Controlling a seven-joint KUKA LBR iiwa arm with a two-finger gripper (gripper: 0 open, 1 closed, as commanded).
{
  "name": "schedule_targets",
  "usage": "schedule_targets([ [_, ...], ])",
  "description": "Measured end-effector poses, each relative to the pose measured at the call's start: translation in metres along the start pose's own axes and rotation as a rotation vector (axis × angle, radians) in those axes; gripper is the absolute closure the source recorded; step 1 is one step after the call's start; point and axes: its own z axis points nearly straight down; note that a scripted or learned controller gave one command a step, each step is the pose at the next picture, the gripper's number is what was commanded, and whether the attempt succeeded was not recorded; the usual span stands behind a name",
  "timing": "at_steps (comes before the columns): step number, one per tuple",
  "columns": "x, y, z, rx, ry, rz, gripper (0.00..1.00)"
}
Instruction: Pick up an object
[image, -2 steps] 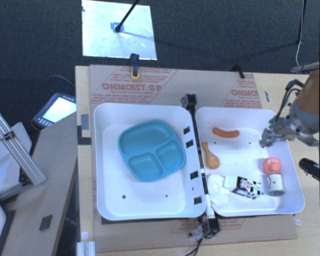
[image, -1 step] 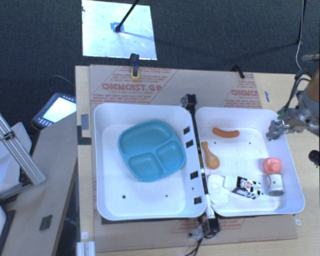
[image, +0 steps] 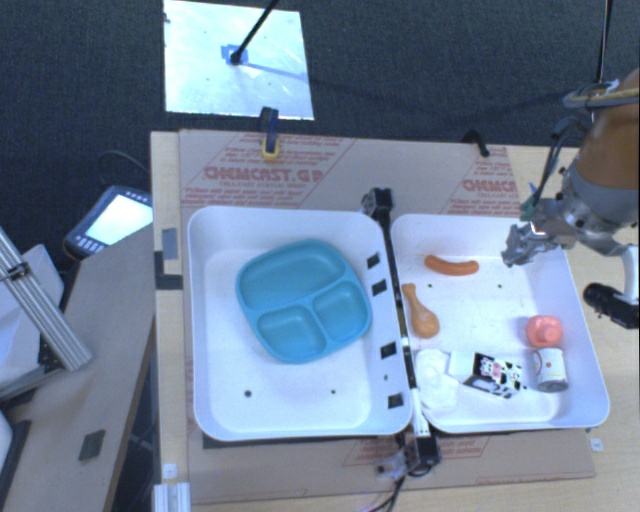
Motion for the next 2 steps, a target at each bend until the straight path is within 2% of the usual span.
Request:
schedule_targets([
  [2,0.095,0.034,0.006,0.001,0.000,-0.001,1.00],
])
